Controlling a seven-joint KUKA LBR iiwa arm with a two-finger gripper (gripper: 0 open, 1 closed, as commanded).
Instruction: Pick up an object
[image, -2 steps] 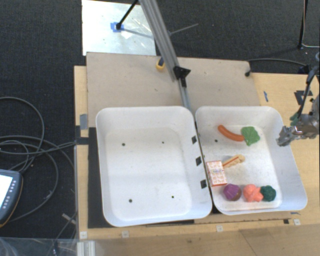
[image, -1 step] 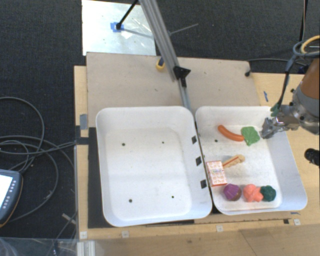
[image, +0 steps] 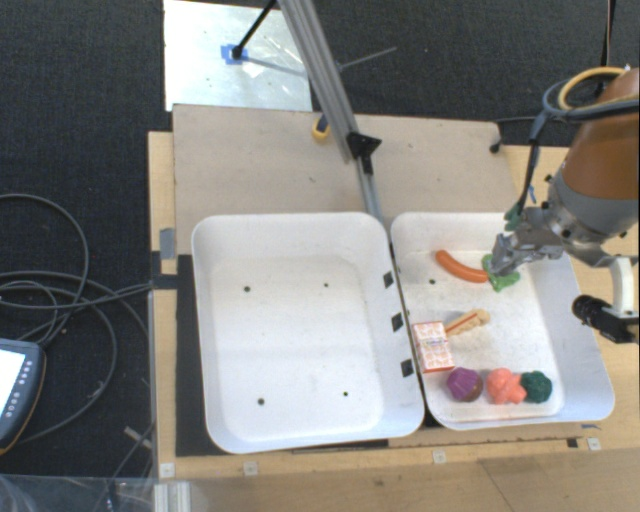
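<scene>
I've got the tool (image: 503, 262) down over the green toy (image: 504, 279), can't tell its grip; looks light, squishy, so pinch mid-body.

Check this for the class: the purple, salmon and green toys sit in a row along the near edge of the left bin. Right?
Not quite. The camera view shows the purple toy, salmon toy and green toy in a row along the near edge of the right bin.
</scene>
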